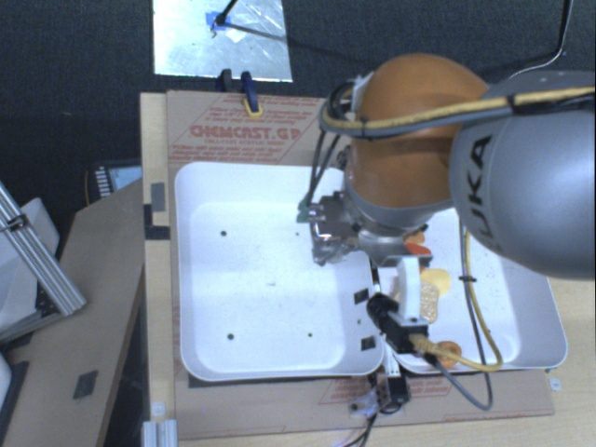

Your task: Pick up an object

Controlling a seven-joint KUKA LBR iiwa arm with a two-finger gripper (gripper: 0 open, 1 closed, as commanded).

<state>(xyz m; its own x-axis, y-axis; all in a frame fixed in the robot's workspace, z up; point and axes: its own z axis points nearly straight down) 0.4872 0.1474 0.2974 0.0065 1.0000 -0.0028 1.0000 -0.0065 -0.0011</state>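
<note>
I judge the pick not yet done: the gripper [324, 229] hangs at the three o'clock rim of the left bin [242, 277], I cannot tell if its claw is apart or together, and an orange piece [418, 246] and a yellow piece [434, 280] lie at its four o'clock in the right bin [531, 324].

The arm [484, 175] sits right over most of the right bin [535, 329] and runs off the right edge, so a lot of that bin's floor is covered. Poking out beside the wrist: an orange piece [418, 244], half hidden, a pale yellow bumpy thing [431, 293] and a small orange-brown bit [449, 349] near the front rim, all too blurry to name. The hand [323, 234] is mostly tucked under the wrist. Dark specks [223, 234] in the left bin [242, 287] are too tiny to tell. The shiny sheet [223, 26] gets clipped by the top edge.
</note>
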